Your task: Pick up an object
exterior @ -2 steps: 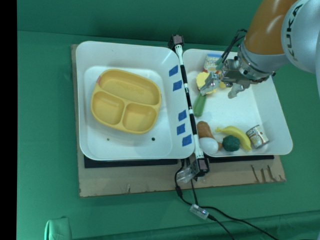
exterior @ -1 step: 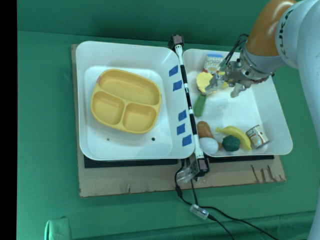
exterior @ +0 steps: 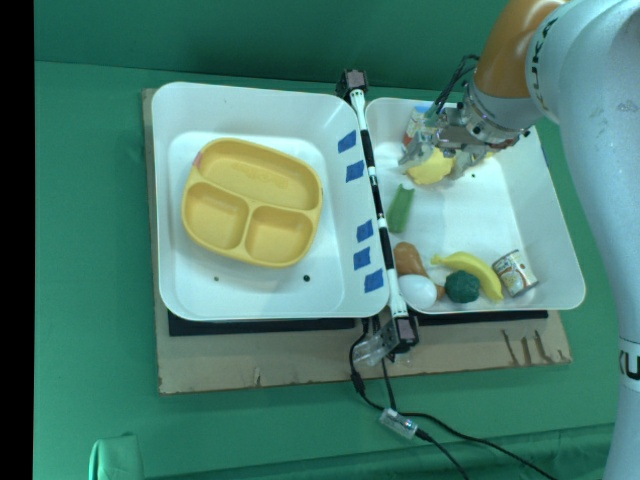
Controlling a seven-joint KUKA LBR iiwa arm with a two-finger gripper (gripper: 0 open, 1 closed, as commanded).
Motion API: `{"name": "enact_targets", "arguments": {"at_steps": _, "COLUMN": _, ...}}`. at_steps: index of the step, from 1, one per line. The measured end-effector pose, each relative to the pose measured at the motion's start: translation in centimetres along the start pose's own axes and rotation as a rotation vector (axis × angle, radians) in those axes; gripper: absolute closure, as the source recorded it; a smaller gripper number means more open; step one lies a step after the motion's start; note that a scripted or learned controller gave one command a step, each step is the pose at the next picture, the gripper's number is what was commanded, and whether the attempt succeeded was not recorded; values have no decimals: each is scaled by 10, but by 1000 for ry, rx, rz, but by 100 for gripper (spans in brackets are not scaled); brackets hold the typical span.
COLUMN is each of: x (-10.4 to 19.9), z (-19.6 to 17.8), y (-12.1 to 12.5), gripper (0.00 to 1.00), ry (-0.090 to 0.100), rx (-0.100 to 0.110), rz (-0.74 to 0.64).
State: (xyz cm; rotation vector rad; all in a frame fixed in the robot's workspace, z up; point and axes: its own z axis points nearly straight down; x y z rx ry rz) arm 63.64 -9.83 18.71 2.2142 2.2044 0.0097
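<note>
Gripper (exterior: 437,156) low in right bin (exterior: 545,218), upper part, right at yellow lemon-like object (exterior: 430,168); fingers on both sides of it, seemingly closed on it. Green cucumber (exterior: 401,208) just below-left. Along front wall: brown sausage (exterior: 409,258), white egg (exterior: 417,290), banana (exterior: 470,270), broccoli (exterior: 462,286), small can (exterior: 514,272). Left bin (exterior: 170,168) holding yellow divided plate (exterior: 252,202).

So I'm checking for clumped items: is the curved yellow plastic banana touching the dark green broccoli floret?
Touching. In the camera view the banana curves over the broccoli with no white bin floor between them.
</note>
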Motion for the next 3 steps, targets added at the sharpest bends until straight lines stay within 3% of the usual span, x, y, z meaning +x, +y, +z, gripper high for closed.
{"name": "enact_targets", "arguments": {"at_steps": 1, "x": -2, "z": -22, "y": 2, "gripper": 100, "ry": -2, "rx": -3, "rz": 3}}
{"name": "enact_targets", "arguments": {"at_steps": 2, "x": 85, "z": -99, "y": -17, "gripper": 100, "ry": 7, "rx": 3, "rz": 0}}
{"name": "enact_targets", "arguments": {"at_steps": 3, "x": 83, "z": -115, "y": -15, "gripper": 100, "ry": 4, "rx": -10, "rz": 4}}
